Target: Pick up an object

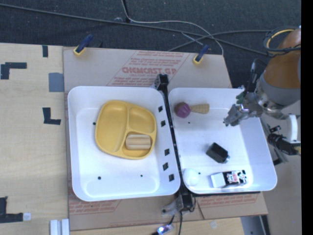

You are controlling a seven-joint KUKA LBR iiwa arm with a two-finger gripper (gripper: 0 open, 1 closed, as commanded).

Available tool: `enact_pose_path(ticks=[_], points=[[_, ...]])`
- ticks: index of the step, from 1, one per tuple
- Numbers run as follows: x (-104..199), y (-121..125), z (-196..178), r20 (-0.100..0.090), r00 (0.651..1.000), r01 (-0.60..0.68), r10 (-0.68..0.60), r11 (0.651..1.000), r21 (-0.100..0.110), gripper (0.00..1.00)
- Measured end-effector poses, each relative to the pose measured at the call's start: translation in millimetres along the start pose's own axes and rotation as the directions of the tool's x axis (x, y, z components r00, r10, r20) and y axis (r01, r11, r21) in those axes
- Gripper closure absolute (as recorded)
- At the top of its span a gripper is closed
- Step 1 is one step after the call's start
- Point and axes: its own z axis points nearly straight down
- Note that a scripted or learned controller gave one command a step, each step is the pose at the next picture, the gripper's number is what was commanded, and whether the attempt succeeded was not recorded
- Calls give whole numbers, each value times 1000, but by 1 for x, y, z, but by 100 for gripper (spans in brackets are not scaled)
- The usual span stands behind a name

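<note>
On the left, a yellow divided plate [122, 127] is seen lying in the left white bin [83, 146], with a tan bread roll [138, 142] resting in its lower right compartment. Across the divider, the right white bin [254, 155] holds a toy ice cream cone with a purple scoop [190, 109] near its upper left, a black block [217, 152] at its middle, a white ball [191, 177] and a small printed box [229, 178] along its near edge. At the right rim, the gripper [235, 115] is poised low over bare bin floor; nothing is gripped, and the state of its jaws cannot be told
</note>
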Motion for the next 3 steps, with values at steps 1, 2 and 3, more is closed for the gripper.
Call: enact_pose_path(ticks=[1, 2, 3], points=[[0, 1, -46, 0, 1000, 0, 0, 1000, 0, 100], [49, -1, -29, -2, 1000, 3, -3, 1000, 6, 100], [102, 0, -35, -3, 1000, 6, -6, 1000, 4, 100]])
